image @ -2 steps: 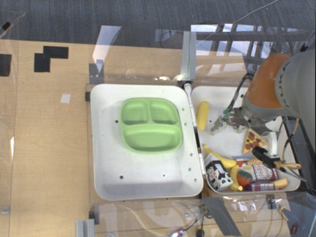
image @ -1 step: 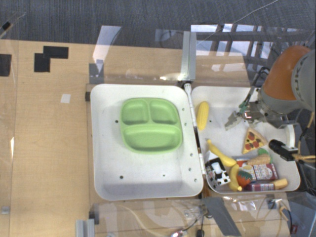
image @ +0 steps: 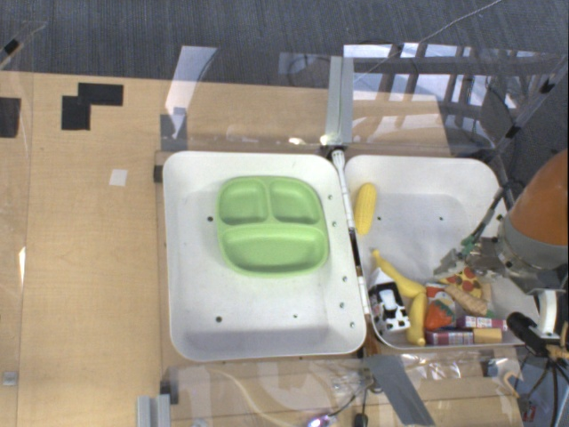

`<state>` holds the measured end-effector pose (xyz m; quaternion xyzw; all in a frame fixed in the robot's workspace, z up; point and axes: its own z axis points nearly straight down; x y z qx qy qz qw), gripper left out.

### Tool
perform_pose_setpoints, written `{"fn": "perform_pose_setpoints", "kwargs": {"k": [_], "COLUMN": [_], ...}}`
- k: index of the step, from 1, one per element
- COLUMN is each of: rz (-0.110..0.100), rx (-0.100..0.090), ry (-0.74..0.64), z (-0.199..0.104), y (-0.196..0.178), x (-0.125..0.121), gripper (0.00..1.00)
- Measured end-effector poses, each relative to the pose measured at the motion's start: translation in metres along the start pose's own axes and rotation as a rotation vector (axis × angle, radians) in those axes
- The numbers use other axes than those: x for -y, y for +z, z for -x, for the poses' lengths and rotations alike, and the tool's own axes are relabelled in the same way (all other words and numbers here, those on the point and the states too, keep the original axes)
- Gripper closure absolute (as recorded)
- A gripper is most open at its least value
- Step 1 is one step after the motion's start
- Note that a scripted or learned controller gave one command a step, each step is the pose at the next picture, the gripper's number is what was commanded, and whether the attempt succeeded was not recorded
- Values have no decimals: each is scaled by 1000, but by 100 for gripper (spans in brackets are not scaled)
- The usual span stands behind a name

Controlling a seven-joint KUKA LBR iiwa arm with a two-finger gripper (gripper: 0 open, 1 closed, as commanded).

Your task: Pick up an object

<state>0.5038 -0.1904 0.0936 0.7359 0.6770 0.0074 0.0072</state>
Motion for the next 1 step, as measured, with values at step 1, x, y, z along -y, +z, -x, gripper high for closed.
{"fn": "perform_pose_setpoints", "kwargs": {"k": [1], "rz": [6], "rx": [-15], "ry": [-16], "z": [-12], "y": [-13], "x": [-6], "gripper": [100]}}
